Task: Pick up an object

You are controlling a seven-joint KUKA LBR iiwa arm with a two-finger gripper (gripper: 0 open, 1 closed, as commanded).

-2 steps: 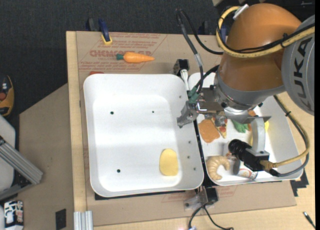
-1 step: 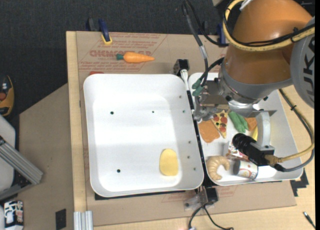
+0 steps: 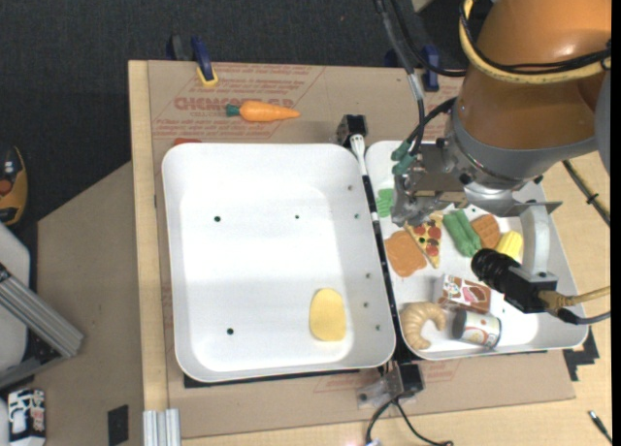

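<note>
The pizza slice (image 3: 426, 237) lies in the right bin (image 3: 553, 337), just below the gripper (image 3: 419, 204), among other toy foods. Whether the gripper is holding anything cannot be told here.

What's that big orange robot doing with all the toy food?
The robot arm is reaching down into the right bin, which holds a pile of toy food: a croissant, a pizza slice, a piece of toast and more. It is trying to pick one up. The left bin has just a yellow piece. A toy carrot lies outside on the cardboard.
</note>
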